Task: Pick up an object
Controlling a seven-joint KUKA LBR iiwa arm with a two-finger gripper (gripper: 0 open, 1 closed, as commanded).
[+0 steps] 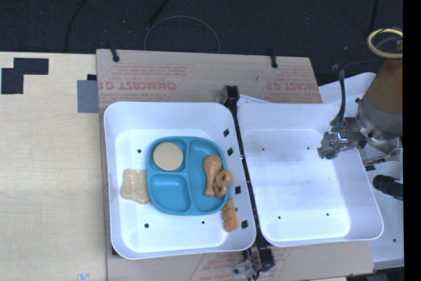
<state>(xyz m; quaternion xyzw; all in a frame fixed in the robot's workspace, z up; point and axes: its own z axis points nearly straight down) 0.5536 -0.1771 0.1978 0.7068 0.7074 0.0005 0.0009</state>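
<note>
In the left bin (125,233) lies a blue divided plate (172,195). A round tan disc (168,156) rests in the plate's upper left section, and a brown twisted piece (216,175) lies in its right section. A pale tan slab (135,185) sits on the bin floor, touching the plate's left edge. A small orange-brown chunk (229,215) lies just off the plate's lower right corner. My gripper (328,144) hangs over the right side of the right bin (296,233), far from all of these objects, and nothing shows in its grasp.
A black divider with clips (240,168) runs between the two bins. The arm's grey body with its orange band (388,85) stands at the right edge. Cardboard (197,76) lies under the bins, with cables on the dark floor behind.
</note>
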